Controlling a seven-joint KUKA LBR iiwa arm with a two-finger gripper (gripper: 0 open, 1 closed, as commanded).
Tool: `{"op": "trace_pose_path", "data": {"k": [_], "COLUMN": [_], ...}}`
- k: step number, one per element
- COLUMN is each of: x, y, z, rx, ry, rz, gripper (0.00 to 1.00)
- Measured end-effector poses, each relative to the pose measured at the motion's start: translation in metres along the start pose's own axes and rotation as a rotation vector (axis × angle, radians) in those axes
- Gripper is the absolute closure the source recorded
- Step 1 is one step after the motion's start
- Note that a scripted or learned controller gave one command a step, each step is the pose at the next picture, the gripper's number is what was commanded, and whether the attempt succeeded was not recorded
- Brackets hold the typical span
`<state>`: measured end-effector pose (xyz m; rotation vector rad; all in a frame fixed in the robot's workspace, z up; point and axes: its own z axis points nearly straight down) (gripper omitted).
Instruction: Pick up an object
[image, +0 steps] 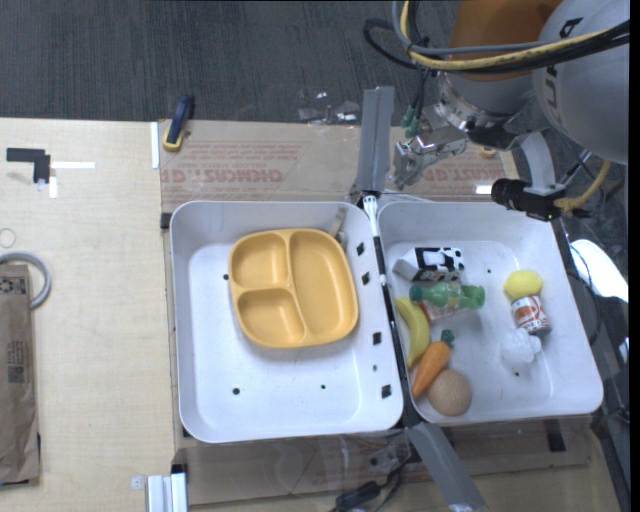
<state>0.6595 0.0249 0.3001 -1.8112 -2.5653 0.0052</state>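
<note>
1. Up at the back, just past the far rim of the right bin (585, 330): the gripper (424, 152), on the grey arm (590, 70) with its orange band (500, 22).
2. Open or closed? Cannot tell from up here. Well apart from every toy in the bin.
3. Down in the right bin, near the back: a black and white block (438, 260), with a small grey piece (404, 268) just beside it on the left.
4. Just in front of the block: a green bottle (452, 296), lying on its side.
5. Along the left wall of that bin: a yellow banana (413, 330), close under the bottle.
6. Next to the banana: an orange carrot (430, 366), tilted, green top up near the bottle.
7. At the front, touching the tip of the carrot: a round brown ball (450, 393).
8. Over on the right side of the same bin: a yellow lemon (522, 284), and right below it a little can (531, 316) with a red and white label.
9. Just below the can: a small white lump (518, 350), hard to make out.
10. Over in the left bin (200, 390): one yellow plate (295, 288) with three parts, lying flat and a bit turned.
11. Behind both bins: a brown sheet of cardboard (260, 160) with red letters.
12. At the far left corner of the cardboard: a blue and yellow tool (178, 122).
13. Far off on the left edge of the bench: a brown paper bag (15, 370).
</note>
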Motion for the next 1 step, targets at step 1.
{"op": "trace_pose_path", "data": {"k": [1], "x": [0.0081], "y": [0.003], "z": [0.1022], "rx": [-0.002], "ry": [0.0], "rz": [-0.31], "gripper": [1.0]}}
